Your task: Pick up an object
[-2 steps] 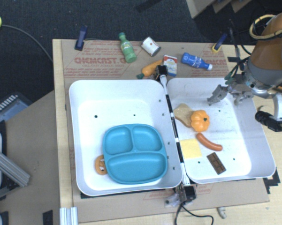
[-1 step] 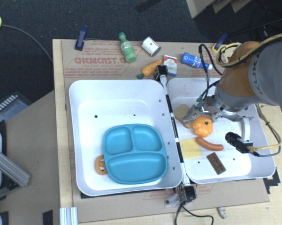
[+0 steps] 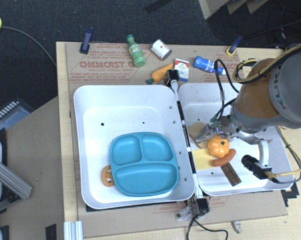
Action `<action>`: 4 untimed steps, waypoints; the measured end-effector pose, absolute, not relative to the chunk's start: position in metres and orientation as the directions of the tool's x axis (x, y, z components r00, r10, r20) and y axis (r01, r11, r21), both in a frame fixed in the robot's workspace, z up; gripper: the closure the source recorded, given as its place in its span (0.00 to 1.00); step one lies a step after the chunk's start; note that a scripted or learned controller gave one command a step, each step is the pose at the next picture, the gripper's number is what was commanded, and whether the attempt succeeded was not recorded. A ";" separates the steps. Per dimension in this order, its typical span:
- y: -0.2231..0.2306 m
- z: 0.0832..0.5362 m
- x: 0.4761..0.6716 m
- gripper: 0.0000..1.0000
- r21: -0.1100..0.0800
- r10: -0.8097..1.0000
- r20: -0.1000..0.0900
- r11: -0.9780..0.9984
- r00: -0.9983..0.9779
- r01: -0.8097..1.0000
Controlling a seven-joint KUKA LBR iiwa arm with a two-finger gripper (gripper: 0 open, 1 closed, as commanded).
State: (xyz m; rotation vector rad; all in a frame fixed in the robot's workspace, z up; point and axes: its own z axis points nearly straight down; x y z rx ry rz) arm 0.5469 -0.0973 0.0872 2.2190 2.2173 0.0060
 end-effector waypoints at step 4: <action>-0.096 0.094 0.493 1.00 0.000 1.000 0.000 -0.001 0.001 1.000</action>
